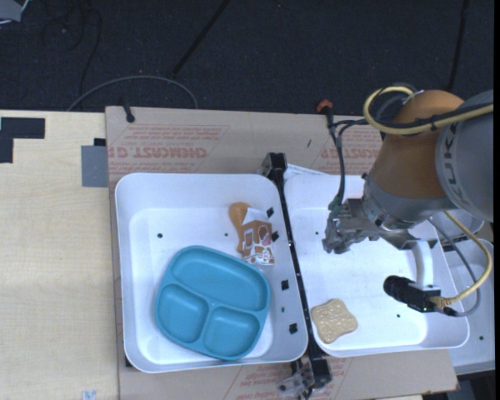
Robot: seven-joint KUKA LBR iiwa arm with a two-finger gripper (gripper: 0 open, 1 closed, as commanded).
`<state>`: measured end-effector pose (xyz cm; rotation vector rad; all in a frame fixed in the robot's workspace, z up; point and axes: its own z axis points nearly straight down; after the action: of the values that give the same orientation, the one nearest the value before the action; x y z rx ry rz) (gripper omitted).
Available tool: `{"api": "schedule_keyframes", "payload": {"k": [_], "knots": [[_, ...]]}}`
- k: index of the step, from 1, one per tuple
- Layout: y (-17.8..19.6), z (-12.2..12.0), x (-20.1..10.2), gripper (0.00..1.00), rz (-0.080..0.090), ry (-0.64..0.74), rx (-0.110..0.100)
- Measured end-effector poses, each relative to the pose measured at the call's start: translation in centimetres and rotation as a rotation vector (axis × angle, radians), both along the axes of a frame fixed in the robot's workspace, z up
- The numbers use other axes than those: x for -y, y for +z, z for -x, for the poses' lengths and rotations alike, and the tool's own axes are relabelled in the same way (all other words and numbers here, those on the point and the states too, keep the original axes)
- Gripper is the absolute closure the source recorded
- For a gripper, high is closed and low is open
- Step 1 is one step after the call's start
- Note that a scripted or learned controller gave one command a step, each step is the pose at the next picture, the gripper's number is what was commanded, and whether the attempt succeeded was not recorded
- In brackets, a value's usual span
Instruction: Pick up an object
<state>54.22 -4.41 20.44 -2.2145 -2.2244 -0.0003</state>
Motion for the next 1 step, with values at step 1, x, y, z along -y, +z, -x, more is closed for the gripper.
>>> {"api": "schedule_keyframes", "payload": {"k": [1], "knots": [[0.17, -1.46, -6.03, 1.0, 0.0, 0.001, -0.001]]}}
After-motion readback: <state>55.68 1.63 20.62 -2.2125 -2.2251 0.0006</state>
